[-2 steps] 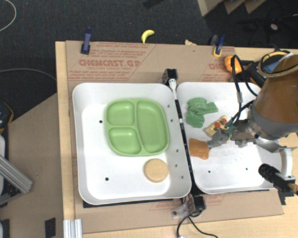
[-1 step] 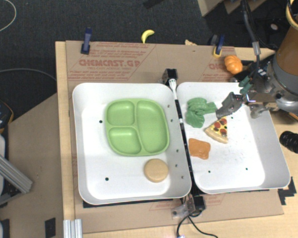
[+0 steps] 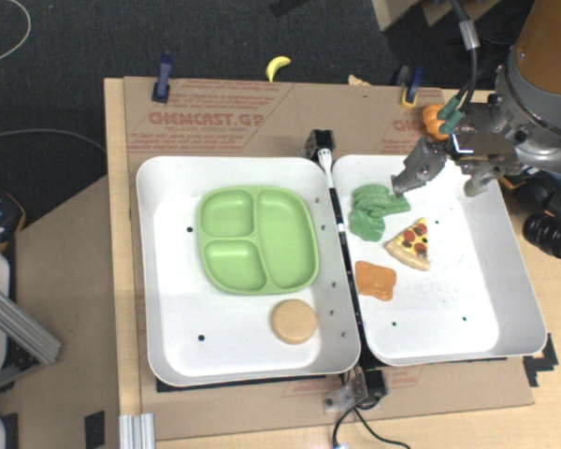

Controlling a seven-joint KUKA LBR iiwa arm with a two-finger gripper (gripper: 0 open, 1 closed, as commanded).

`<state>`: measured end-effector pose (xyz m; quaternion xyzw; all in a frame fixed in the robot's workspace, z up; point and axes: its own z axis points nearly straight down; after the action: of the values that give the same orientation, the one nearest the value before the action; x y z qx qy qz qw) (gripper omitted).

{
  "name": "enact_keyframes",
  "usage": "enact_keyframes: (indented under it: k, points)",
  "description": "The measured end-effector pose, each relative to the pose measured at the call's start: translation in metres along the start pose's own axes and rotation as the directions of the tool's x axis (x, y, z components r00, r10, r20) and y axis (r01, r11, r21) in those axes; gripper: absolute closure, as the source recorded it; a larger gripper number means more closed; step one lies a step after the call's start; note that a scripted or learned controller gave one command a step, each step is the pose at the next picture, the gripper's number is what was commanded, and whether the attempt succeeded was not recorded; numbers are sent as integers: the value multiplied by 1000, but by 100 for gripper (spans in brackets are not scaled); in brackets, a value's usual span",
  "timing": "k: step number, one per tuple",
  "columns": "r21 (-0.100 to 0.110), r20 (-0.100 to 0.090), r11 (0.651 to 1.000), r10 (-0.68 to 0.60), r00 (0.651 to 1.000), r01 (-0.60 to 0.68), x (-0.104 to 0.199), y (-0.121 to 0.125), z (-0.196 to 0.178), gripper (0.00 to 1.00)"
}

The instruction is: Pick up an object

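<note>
Pizza slice (image 3: 410, 244), tip seemingly lower-right.

end effector (image 3: 446, 171) open, above right bin (image 3: 505, 279) | nearest: green lettuce piece (image 3: 372, 210)

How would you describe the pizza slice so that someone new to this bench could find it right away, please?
Start at the right bin, the one the arm reaches over. Three small things lie near its left side: a green crumpled lump, an orange block, and between them, slightly to the right, the pizza slice. It is the only triangle, yellow with red spots.
</note>
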<state>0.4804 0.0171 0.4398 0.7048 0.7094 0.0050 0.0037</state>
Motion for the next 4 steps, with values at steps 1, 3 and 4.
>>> enact_keyframes:
  k: [1, 3, 4]
  points:
    - [-2, -1, 1000, 2, 1000, -2, 36, 1, -100, 0]
    - [4, 1, 1000, 4, 1000, -4, 108, 2, -106, 100]
    - [15, 3, 1000, 14, 1000, -14, 50, 0, -89, 100]
